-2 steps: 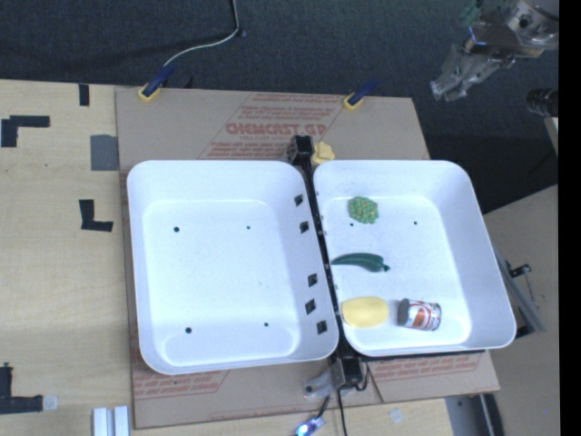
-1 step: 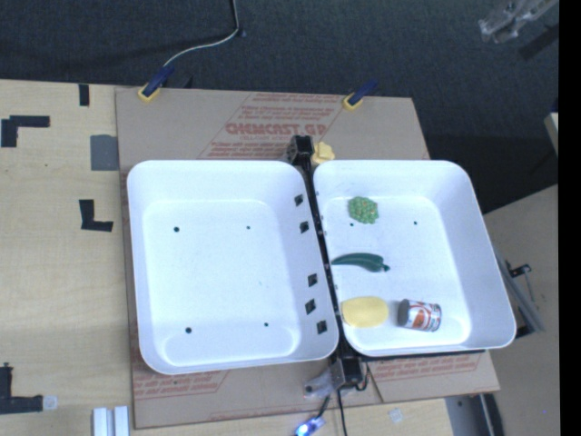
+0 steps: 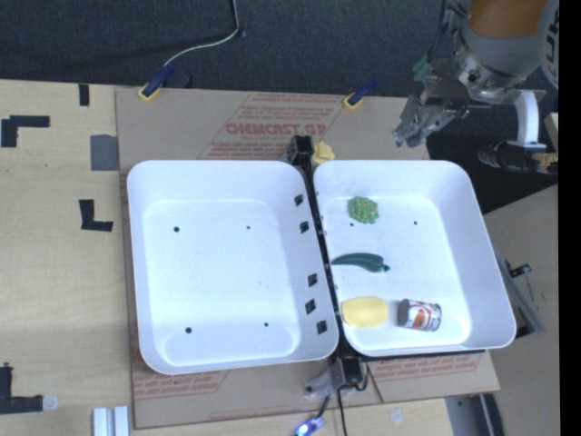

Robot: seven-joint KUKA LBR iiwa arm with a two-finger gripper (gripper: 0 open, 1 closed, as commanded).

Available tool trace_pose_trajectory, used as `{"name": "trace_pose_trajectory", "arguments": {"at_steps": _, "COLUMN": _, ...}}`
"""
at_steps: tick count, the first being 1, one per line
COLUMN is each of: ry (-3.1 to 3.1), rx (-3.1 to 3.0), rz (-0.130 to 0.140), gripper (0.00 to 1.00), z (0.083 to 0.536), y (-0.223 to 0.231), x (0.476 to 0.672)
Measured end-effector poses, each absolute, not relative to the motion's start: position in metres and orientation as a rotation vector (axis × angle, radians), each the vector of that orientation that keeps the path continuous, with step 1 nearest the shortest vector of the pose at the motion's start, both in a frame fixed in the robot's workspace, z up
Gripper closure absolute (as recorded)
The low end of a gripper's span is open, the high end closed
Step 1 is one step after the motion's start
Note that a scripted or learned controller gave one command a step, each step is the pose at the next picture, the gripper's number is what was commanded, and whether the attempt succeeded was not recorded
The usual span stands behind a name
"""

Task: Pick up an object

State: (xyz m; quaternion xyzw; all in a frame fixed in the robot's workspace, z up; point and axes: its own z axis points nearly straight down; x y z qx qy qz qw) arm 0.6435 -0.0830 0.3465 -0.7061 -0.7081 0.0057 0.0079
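The right bin (image 3: 454, 189) holds a small green bumpy cluster (image 3: 363, 210), a dark green pepper-like piece (image 3: 359, 262), a yellow lemon-like object (image 3: 364, 312) and a small red-and-white can (image 3: 419, 315) lying on its side. My gripper (image 3: 413, 127) hangs above the bench just beyond the right bin's far edge, well away from all these objects. Nothing shows between its fingers.
The left bin (image 3: 150, 207) lies beside the right one, joined by a black divider (image 3: 313, 243). Both rest on a cardboard sheet (image 3: 263, 125) held by blue-and-yellow clamps (image 3: 156, 82). A white cable (image 3: 218, 34) runs across the dark backdrop behind.
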Motion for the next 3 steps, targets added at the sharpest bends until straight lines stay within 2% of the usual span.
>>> {"name": "trace_pose_trajectory", "arguments": {"at_steps": 1, "ry": -2.234, "rx": -2.223, "rz": -0.014, "gripper": 1.00, "z": 0.490, "y": -0.060, "x": 0.644}}
{"name": "trace_pose_trajectory", "arguments": {"at_steps": 2, "ry": -2.227, "rx": -2.224, "rz": -0.003, "gripper": 1.00, "z": 0.538, "y": -0.075, "x": 0.669}}
{"name": "trace_pose_trajectory", "arguments": {"at_steps": 3, "ry": -2.216, "rx": -2.209, "rz": 0.017, "gripper": 1.00, "z": 0.338, "y": -0.032, "x": 0.658}}
